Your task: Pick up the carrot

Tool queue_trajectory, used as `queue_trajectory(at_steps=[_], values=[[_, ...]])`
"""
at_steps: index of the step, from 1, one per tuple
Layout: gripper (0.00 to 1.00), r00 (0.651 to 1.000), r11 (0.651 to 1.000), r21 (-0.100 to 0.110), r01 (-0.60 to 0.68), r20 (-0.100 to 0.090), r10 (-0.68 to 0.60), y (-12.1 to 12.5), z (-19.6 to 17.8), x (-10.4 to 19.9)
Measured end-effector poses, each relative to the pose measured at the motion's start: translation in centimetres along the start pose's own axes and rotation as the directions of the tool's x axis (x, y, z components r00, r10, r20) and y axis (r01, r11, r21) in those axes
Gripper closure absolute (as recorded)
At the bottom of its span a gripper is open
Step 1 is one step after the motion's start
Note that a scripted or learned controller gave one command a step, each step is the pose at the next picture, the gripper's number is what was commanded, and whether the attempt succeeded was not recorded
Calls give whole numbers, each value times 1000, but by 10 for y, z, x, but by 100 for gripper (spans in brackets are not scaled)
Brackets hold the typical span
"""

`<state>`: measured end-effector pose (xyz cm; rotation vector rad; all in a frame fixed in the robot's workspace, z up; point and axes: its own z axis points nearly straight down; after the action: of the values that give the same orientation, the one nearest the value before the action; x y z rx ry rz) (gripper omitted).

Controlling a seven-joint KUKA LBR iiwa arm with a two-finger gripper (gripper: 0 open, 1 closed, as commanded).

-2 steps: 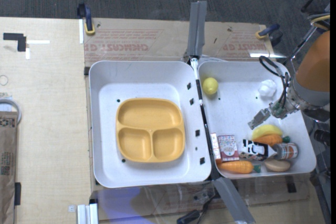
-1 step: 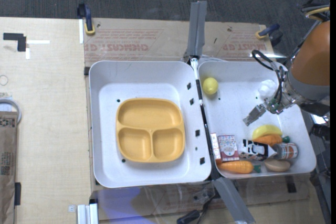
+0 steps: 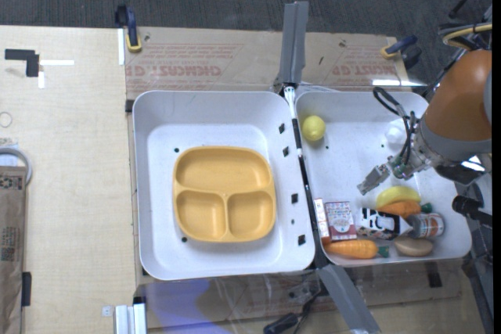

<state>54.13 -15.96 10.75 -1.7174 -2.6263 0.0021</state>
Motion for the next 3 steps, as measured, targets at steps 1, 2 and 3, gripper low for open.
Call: queue_trajectory(at_steps=[1, 2, 3], values=[[0, 976, 976, -2, 218, 2, -218, -49, -57, -13], [0, 836, 836, -2, 549, 4, -549, -57, -54, -40], [100, 836, 836, -4, 548, 4, -548, -55, -62, -41]])
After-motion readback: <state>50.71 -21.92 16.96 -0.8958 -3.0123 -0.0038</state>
